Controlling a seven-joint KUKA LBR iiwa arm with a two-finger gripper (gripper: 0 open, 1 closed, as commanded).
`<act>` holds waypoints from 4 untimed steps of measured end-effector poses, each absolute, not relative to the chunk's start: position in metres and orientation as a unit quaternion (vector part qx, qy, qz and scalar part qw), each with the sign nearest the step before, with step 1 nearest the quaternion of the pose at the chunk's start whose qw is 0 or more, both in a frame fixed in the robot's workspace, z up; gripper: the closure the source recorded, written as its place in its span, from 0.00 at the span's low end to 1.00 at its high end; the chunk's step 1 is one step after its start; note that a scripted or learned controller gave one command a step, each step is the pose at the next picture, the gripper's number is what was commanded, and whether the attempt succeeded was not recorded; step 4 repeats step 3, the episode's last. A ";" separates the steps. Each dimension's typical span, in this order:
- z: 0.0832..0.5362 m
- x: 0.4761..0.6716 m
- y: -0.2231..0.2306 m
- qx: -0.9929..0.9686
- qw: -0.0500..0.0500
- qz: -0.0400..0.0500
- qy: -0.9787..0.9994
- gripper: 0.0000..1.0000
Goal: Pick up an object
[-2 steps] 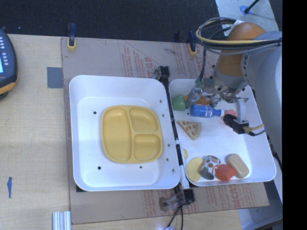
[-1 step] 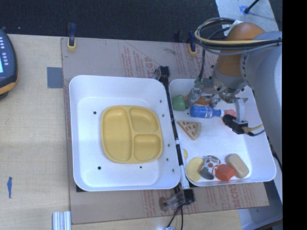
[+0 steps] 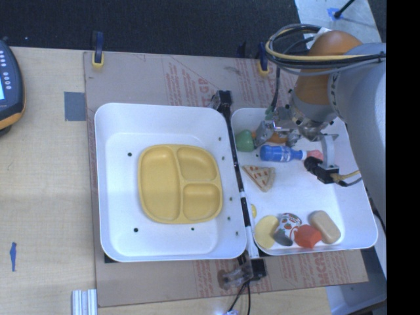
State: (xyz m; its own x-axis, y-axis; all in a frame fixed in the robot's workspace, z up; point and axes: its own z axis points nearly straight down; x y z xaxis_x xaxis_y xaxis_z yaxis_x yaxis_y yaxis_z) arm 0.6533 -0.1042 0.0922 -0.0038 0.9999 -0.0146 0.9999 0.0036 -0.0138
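Overhead, the gripper (image 3: 287, 131) sits low in the upper part of the right bin (image 3: 357, 195), directly above the blue bottle (image 3: 278, 153); whether its claw is spread or closed cannot be told. That bottle lies on its side, long axis running left to right, with a green object (image 3: 245, 140) just beside its left end. A pizza slice (image 3: 260, 176) lies just below. A yellow divided plate (image 3: 181, 182) occupies the left bin (image 3: 118, 176).
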 end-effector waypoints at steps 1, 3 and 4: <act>0.092 0.654 -0.105 0.706 0.000 -0.009 0.708 0.00; 0.092 0.655 -0.108 0.707 0.000 -0.006 0.707 0.00; 0.092 0.655 -0.108 0.707 0.000 -0.006 0.707 0.00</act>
